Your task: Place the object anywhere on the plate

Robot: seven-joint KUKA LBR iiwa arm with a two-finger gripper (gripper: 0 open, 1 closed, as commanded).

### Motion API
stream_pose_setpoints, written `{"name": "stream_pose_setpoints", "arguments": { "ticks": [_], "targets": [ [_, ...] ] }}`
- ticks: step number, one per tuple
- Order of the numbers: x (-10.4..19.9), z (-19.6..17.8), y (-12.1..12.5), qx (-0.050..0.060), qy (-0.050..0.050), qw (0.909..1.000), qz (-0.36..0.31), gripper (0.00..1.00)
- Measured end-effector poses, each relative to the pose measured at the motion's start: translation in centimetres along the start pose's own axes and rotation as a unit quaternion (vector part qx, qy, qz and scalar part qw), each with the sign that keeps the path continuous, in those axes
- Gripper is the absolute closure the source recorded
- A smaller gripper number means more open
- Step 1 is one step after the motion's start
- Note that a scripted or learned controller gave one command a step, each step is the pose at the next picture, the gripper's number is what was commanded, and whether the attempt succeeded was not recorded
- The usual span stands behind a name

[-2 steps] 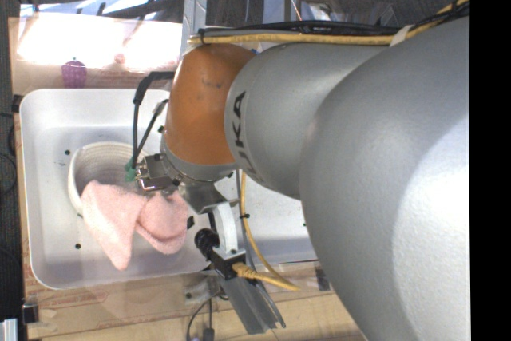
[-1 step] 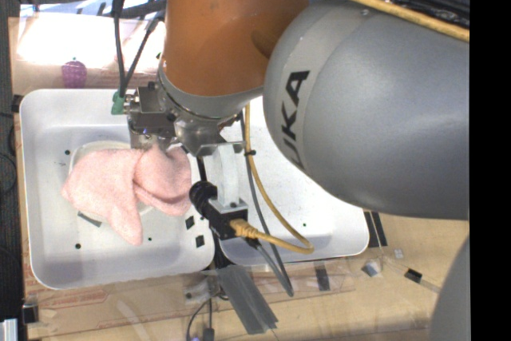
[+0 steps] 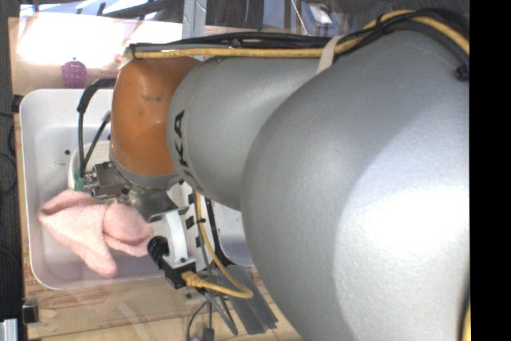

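A pink, soft, fuzzy object [image 3: 84, 229] lies in the left white bin [image 3: 40, 132], towards its front. The arm's orange band [image 3: 148, 120] and grey wrist hang right over it. What shows of my gripper [image 3: 105, 186] is its dark base, which sits at the pink object's upper right edge and seems to touch it. A small green sliver [image 3: 77, 178] peeks out just left of the gripper; it may be the plate's rim, and the arm hides the rest of it.
A small purple object [image 3: 73, 73] rests on the bench behind the left bin. The grey arm [image 3: 343, 188] covers the right bin and most of the bench. Cables [image 3: 209, 279] dangle from the wrist near the bin's front edge.
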State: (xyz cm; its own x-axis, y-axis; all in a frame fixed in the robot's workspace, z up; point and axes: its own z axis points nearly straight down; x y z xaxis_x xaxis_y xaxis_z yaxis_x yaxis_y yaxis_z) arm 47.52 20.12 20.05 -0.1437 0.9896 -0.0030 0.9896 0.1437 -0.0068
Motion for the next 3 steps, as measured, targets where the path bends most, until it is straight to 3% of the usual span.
{"name": "stream_pose_setpoints", "arguments": {
  "ticks": [1,2,3],
  "targets": [
    [-8.7,1.4,-1.1,-0.001,0.001,0.9998,-0.020,1.00],
    [-1.0,7.3,0.4,-0.001,0.001,0.9995,-0.032,1.00],
    [-4.3,5.2,1.7,-0.001,0.001,0.9997,-0.024,1.00]
  ]
}}
